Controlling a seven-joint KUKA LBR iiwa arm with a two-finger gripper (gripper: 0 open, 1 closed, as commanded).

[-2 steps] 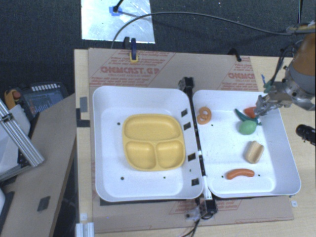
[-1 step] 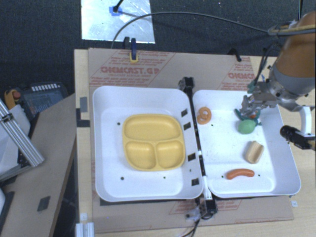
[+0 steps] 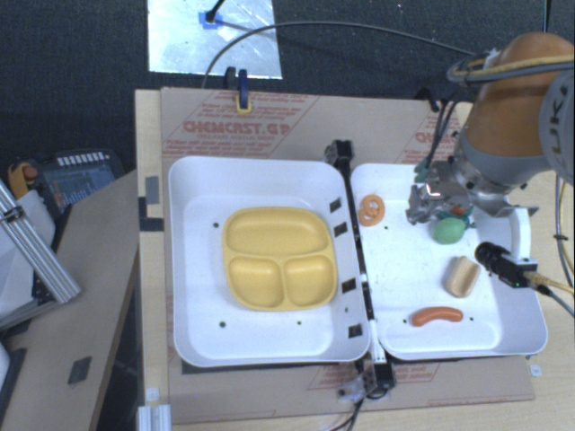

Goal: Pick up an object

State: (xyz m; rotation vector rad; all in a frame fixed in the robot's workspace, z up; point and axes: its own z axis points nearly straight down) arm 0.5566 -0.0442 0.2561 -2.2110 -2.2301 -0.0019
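Note:
The right bin point(image 3: 395, 335) holds an orange pretzel-shaped ring point(image 3: 371, 209), a green round object point(image 3: 447, 231), a tan bread-like piece point(image 3: 462, 277) and an orange sausage point(image 3: 437, 316). My gripper point(image 3: 432, 205) hangs over the upper right part of this bin, just above and to the left of the green object, which sits right at its lower edge. The gripper's metal parts crowd together there, so the state of its grasp is unclear. Nothing shows lifted off the bin floor.
The left bin point(image 3: 193, 241) holds a yellow three-compartment plate point(image 3: 277, 257). A black divider strip point(image 3: 352, 241) runs between the bins. The grey and orange arm point(image 3: 521, 106) covers the right bin's far right corner.

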